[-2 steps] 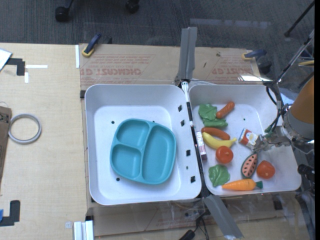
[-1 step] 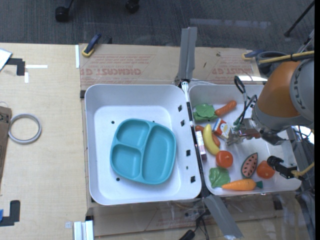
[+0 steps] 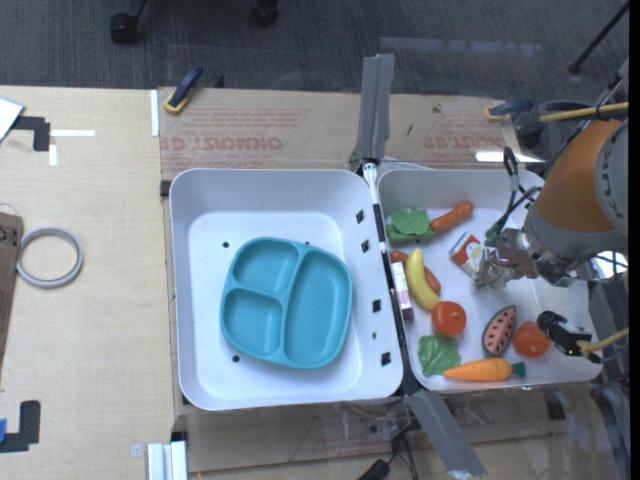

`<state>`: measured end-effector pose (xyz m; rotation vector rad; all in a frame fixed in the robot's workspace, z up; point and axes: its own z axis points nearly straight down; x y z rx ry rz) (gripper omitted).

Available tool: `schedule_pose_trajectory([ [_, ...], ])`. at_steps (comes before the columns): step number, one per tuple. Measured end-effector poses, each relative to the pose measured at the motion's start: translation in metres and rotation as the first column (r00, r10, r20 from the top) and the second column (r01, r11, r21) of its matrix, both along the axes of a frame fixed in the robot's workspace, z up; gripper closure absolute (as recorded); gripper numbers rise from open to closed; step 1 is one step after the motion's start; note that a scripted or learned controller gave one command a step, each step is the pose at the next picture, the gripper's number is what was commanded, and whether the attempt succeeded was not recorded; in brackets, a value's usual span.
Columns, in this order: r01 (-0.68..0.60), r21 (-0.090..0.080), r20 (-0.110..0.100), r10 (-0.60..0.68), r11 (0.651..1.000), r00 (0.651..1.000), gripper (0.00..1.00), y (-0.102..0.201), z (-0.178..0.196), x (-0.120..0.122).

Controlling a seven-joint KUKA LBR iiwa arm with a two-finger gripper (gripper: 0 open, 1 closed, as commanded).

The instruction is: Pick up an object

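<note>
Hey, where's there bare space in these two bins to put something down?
Left bin: bare floor rings the blue plate, widest along the far wall. Right bin is crowded: banana, tomato, carrot, with the gripper over its middle.

Blue three-compartment plate (image 3: pixel 288 303) lying flat in the left white bin (image 3: pixel 190 298), near its middle. Roll of grey tape (image 3: pixel 47 257) flat on the wooden tabletop (image 3: pixel 90 368) well left of the bins, with black tape marks (image 3: pixel 37 131) near the far left corner. Brown cardboard sheet (image 3: pixel 260 128) behind both bins, a blue-and-yellow clamp (image 3: pixel 183 89) at its left end.
</note>
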<state>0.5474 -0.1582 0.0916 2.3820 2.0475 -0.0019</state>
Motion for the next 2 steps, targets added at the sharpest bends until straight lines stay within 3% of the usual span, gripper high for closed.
schedule_pose_trajectory([
  [1, 0.000, 0.000, 0.000, 0.000, 1.000, 1.000, 0.00, 0.000, 0.000, 0.000],
  [2, 0.049, -0.001, -0.001, -0.049, 0.999, 0.999, 0.00, 0.031, 0.081, 0.048],
])
